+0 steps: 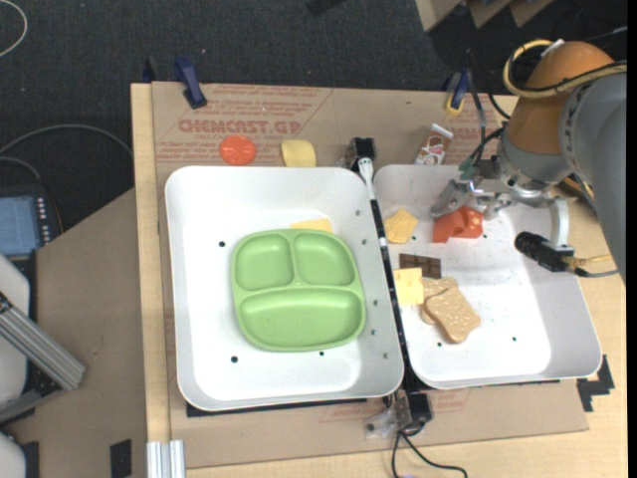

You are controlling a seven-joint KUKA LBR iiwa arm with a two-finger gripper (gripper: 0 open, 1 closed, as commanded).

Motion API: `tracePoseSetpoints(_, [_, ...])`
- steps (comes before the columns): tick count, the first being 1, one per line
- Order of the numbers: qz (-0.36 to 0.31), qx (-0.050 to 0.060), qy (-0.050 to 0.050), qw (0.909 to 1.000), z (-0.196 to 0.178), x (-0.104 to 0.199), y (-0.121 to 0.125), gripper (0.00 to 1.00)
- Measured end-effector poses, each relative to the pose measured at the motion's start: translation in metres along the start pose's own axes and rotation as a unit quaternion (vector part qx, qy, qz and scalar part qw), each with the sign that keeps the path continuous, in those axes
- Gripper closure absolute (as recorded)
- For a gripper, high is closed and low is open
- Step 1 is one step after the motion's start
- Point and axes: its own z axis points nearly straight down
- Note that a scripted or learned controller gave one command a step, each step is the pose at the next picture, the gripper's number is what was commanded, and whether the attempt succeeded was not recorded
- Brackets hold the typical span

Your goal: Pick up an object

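My gripper (468, 203) hangs over the back of the right bin (557, 347), reaching in from the right. It stands open, its two fingers spread just above a small red object (459, 226) that lies on the bin floor. The red object's top edge meets the fingertips, but nothing is clamped between them. Other pieces in this bin are a yellow cheese wedge (401, 225), a dark brown block (419, 265), a yellow square (409, 287) and a slice of toast (454, 315).
The left bin (199, 217) holds a green divided plate (297, 289) with a yellow piece (312, 226) behind it. On the bench behind the bins lie an orange disc (238, 149), a yellow item (298, 152) and a small carton (433, 147).
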Motion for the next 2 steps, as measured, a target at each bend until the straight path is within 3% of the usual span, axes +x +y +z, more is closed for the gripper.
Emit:
tracePoseSetpoints(1, [0.000,0.001,0.000,1.0000,-0.011,0.001,-0.001,1.00])
tracePoseSetpoints(2, [0.003,0.004,0.002,1.0000,-0.109,0.006,-0.088,1.00])
